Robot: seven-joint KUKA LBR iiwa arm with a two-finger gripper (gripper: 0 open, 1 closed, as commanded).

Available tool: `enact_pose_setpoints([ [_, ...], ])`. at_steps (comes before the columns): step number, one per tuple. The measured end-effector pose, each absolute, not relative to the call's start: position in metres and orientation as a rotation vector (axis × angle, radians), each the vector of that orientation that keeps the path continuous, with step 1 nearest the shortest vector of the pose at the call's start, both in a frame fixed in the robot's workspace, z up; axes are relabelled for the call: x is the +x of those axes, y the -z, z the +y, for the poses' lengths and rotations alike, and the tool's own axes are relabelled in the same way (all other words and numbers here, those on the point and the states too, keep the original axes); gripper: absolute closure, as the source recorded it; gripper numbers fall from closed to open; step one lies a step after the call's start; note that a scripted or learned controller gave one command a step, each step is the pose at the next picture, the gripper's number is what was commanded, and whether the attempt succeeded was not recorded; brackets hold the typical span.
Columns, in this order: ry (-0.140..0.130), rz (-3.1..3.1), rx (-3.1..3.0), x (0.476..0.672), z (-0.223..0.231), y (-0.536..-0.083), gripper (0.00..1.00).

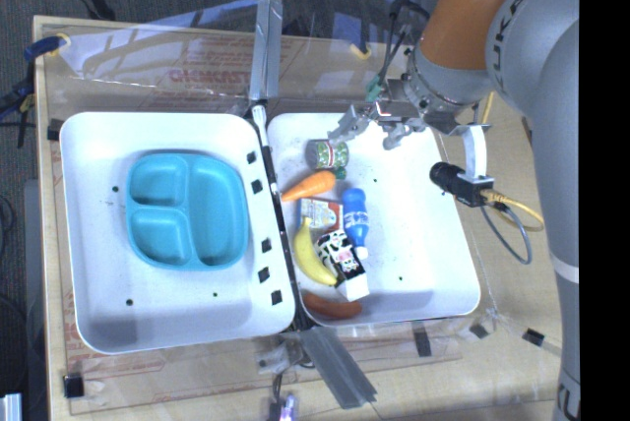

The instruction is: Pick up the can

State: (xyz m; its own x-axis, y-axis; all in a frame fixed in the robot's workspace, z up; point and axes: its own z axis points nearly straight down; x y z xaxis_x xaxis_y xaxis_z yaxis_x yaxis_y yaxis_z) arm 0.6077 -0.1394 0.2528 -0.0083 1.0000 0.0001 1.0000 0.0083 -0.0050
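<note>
The can (327, 153), small with a green label and a silver end, lies on its side at the back left of the right bin (433, 252). My gripper (371, 131) hangs just to the right of the can and slightly behind it, over the bin's back part. Its two fingers (346, 126) are spread apart, open, with nothing between them. The can is not touched by either finger.
In front of the can lie a carrot (309, 185), a small red-and-white carton (319, 211), a blue bottle (353, 216), a banana (311, 254), a cow-patterned carton (344, 259) and a brown item (332, 305). The left bin (89, 242) holds a blue divided plate (187, 210).
</note>
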Motion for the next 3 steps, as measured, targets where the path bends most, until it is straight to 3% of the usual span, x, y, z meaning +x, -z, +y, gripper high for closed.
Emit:
enact_pose_setpoints([
  [1,0.0,-2.291,-2.154,0.568,-0.164,-0.104,0.0],
  [2,-0.002,-2.297,-2.149,0.569,-0.164,-0.113,1.0],
  [3,0.0,-2.226,-2.217,0.576,-0.185,-0.189,1.0],
])
